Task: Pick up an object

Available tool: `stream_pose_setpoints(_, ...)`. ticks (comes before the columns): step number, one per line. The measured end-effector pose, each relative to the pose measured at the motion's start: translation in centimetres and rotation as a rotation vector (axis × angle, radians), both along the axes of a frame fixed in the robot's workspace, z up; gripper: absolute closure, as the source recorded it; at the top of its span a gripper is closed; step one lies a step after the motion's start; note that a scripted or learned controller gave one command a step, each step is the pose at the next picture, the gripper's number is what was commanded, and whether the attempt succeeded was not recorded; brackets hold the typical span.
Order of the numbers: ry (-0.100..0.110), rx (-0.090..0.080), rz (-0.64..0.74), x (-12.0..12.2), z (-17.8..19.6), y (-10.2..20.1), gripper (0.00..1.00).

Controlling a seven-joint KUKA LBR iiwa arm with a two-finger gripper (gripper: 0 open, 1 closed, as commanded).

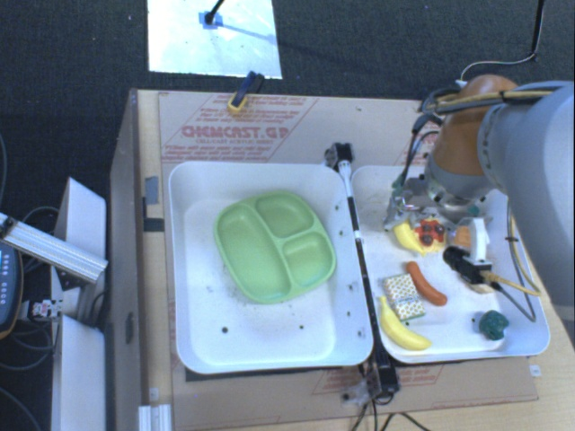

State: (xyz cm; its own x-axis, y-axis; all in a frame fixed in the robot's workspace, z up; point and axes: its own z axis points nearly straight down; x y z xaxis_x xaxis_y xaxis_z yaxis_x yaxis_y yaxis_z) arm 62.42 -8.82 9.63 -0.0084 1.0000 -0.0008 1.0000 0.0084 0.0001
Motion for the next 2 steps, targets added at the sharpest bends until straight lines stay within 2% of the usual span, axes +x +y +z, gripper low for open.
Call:
stream_pose_setpoints(1,-0.005,0.002,-0.003,-2.5,10.8,6.5,1.0)
stream_pose_setpoints(2,-0.003,0.003,-0.003,-5.7,18.8,14.4,1.0)
